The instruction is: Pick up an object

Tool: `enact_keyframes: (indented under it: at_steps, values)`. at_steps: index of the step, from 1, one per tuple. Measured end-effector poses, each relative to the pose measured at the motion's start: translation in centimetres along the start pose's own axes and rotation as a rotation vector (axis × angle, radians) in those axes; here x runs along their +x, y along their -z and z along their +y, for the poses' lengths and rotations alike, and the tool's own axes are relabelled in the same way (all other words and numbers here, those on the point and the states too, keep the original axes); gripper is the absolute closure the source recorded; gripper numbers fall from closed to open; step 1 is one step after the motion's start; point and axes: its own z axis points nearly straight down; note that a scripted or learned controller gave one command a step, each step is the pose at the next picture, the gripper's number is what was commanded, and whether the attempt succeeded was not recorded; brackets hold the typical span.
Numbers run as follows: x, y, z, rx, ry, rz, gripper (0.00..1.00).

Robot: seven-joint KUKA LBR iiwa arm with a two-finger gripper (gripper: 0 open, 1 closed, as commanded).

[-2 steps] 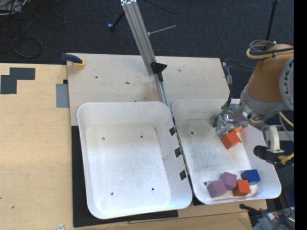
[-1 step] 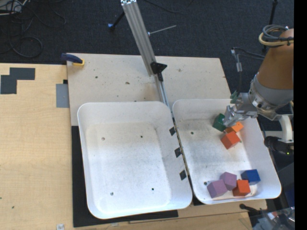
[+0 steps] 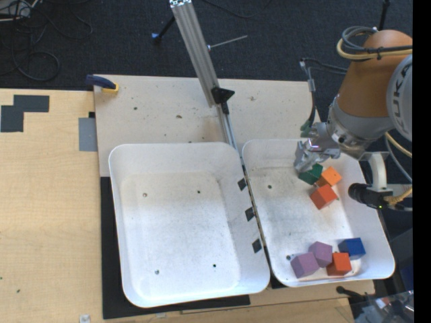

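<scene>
small dark green block [image 3: 311, 175] in right bin [image 3: 283, 207], under jaws [image 3: 306, 161] of unclear state

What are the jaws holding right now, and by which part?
Cannot tell. The gripper sits over the green block in the right bin, hiding any grasp.

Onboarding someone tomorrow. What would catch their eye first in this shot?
Probably the grey and orange arm reaching in from the right, its claw low over a green block in the right bin. Then the coloured blocks there: two orange ones beside the claw, and a purple, blue and orange cluster at the near corner.
</scene>
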Motion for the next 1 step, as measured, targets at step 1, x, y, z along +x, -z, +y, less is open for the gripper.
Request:
enact_keyframes:
  at_steps: [1]
  values:
    - [5.51, 0.52, 0.61, 0.001, 0.001, 0.000, 1.00]
